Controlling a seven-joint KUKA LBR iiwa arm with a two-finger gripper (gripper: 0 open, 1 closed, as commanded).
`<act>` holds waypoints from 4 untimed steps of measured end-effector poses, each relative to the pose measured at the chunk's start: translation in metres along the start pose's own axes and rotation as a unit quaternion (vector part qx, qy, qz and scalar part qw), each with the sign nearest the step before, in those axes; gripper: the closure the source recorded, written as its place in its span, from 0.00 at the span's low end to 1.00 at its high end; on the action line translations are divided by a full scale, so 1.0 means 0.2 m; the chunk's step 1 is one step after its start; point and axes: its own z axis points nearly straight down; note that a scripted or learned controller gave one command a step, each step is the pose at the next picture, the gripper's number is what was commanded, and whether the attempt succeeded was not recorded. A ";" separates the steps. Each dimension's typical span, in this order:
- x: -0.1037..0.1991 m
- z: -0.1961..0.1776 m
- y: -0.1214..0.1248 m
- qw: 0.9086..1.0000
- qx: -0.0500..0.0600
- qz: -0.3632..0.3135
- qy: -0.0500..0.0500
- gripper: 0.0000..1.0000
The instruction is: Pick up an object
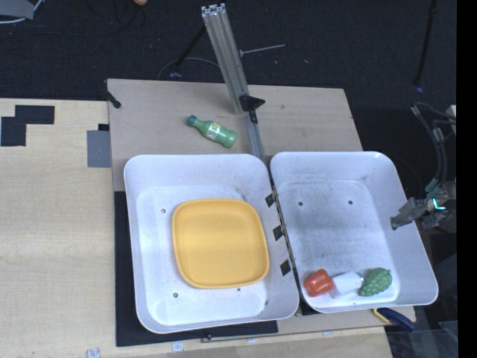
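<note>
The right bin [350, 170] holds three small items along its near edge: a red pepper-like piece [319, 282], a white block [346, 283] and a green bumpy piece [375, 281]. They lie close together, the white block touching its neighbours. A yellow square plate [220, 242] lies flat in the left bin [149, 177]. My gripper [406, 216] hangs at the right bin's right rim, well back from the three items and apart from them. Dark cables and a teal light sit just behind it.
A green bottle [212, 130] lies on its side on the bench behind the left bin. A slanted aluminium post [231, 54] rises from the bench between the two bins at the back. Black clips [277, 232] join the bins' shared edge.
</note>
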 end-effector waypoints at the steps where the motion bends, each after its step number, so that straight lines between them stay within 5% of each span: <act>1: 0.00 0.00 0.00 1.000 0.000 0.000 0.000 0.00; 4: 0.05 0.88 0.03 1.000 0.002 -0.001 0.001 0.00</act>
